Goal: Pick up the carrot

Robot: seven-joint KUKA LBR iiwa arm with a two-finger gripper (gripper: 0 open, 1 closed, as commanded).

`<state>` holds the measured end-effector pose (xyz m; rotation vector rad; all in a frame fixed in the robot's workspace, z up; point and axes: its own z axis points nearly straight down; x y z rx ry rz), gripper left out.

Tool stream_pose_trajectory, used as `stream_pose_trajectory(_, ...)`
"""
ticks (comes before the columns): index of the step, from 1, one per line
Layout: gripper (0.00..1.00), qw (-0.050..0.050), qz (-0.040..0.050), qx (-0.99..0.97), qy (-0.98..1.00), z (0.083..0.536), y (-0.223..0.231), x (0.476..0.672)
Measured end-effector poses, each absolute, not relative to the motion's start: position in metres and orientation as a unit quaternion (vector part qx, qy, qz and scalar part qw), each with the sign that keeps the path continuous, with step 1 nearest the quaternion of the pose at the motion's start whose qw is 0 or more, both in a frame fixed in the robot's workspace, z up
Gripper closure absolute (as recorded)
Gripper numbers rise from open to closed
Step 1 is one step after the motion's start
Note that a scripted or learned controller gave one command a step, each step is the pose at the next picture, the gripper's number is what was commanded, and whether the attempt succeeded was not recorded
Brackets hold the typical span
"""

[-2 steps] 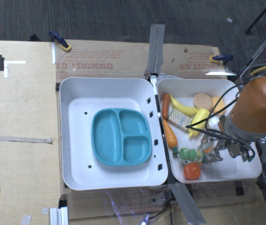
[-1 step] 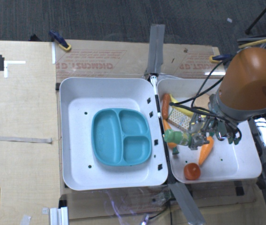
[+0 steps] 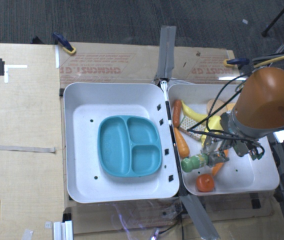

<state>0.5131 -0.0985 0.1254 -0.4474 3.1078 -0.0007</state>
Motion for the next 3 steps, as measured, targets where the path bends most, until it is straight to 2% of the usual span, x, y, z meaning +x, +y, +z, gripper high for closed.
stream_pose_trajectory(1,0.00,0.001,-0.0002,-0.143,0.990,0.126,-0.098,0.513)
stream_pose_trajectory(2,0.00,0.001,0.0002,-0.063,0.998,0.092,-0.112,0.523)
stream_pose_trajectory(3,1.00,0.003,-0.0005,-0.064,0.998,0.102,-0.112,0.526)
